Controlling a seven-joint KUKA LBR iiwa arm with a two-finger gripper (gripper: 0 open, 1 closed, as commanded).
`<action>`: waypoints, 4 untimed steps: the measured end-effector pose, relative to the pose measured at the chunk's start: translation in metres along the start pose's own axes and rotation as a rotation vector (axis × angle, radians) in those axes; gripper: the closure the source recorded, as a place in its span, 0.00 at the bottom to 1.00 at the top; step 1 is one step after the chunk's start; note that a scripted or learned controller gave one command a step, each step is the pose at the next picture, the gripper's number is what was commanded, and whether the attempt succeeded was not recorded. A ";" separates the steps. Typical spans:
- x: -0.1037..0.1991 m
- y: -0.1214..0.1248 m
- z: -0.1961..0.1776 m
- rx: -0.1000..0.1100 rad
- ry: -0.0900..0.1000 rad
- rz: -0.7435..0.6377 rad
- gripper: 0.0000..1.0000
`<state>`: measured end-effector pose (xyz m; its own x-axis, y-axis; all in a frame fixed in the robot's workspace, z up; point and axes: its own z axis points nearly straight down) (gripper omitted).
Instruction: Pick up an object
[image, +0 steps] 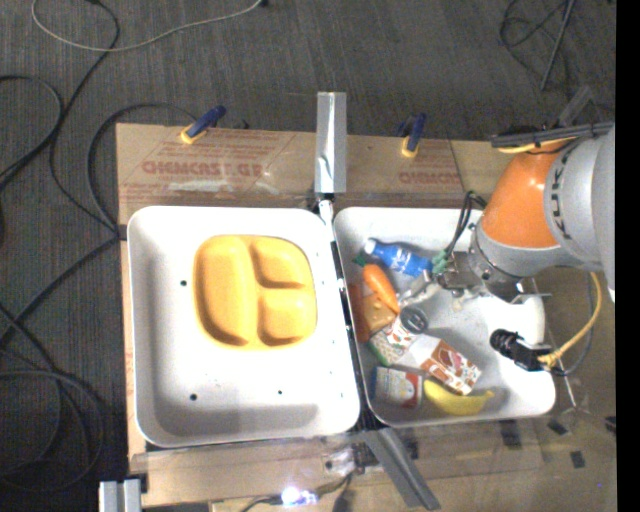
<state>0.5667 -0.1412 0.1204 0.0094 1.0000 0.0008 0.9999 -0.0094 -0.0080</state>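
Writing: the cardboard sheet (240, 165) under the bins has red block print along its far edge. It is too faint to read for certain.
Labels: the carton (440, 362) and the small box (397, 386) carry coloured print that is too small to read.
Tool: the tool (443, 275) is low over the far part of the right bin (520, 385), just right of the bottle (397, 258). I cannot tell whether it is wide or narrow, and nothing shows held in it.
Task things: all are crowded in the left half of the right bin.
Bottle: clear plastic with a blue label, lying on its side at the far end.
Carrot (378, 287): a smooth orange, tapered piece just near of the bottle, against the bin's left wall.
Cap (413, 321): a small, grey, round thing between the carrot and the carton.
Carton: a red and white box shape, lying tilted.
Banana (458, 400): yellow and curved, at the near wall, touching the carton.
Small box: just left of the banana.
Left bin (160, 380): shallow white plastic holding a glossy yellow tray (255, 290) with rounded corners and divided sections.
Arm (590, 215): grey with an orange band (528, 195), over the right bin's right side.
Around: a metal strip (331, 140) stands between the bins at the far side. Two blue and yellow clamps (203, 123) (410, 135) grip the cardboard. Cables (60, 130) trail over the dark carpet (60, 60).
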 end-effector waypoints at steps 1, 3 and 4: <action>0.028 -0.007 0.014 -0.012 -0.002 -0.010 0.00; 0.049 0.070 0.025 -0.012 -0.003 -0.002 1.00; 0.084 0.085 -0.100 -0.001 -0.004 -0.013 1.00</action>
